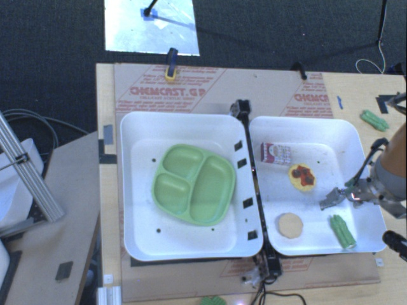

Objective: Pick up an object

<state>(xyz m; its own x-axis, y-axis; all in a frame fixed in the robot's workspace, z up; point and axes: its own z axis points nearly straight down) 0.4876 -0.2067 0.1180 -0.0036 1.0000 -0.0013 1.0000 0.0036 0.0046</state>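
Pickle [343, 230] sits just below the tool [336, 197], cookie [290, 225] off to its left; tool's open, holding nothing.

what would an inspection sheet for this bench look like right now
surface: wooden bench bearing the left bin and right bin, side by side.
job's things: in the right bin, a small red and white carton, a pizza toy, a tan round cookie, a green ridged toy.
clutter: green divided plate in the left bin; another green toy on the bench beyond the right bin.
grippers: pincer low over the right bin, between pizza toy and green ridged toy, nothing between its fingers.
cables: white cable at far right; grey cables at left.
surroundings: dark carpet, shiny sheet.
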